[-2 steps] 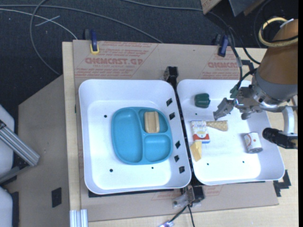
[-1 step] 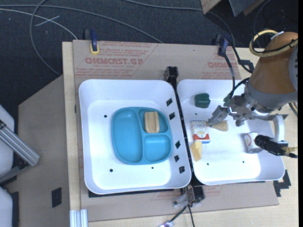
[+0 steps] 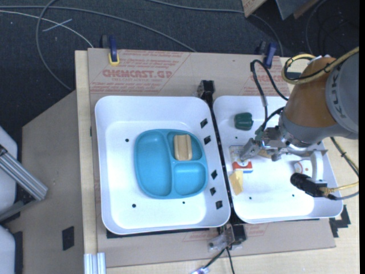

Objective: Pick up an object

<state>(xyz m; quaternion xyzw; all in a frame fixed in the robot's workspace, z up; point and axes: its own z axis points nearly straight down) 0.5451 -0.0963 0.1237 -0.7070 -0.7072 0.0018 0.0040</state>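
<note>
On the counter [image 3: 148,76], the left bin [image 3: 114,170] holds a blue divided tray [image 3: 154,167] with a tan block [image 3: 182,147]. Over the right bin [image 3: 274,207], the gripper [image 3: 246,152] hangs low above a small red, white and yellow object [image 3: 238,174]. Whether it is wide or closed cannot be told and nothing looks lifted, so the pick seems still ahead.

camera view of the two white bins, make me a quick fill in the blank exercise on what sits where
1. The blue sectioned plastic tray lies in the ____ white bin.
2. The tan rectangular block rests in one compartment of the ____ tray.
3. The dark green rounded object lies in the ____ white bin, near its far wall.
4. The grey arm with the orange band reaches over the ____ bin.

Missing words: left; blue; right; right
</note>
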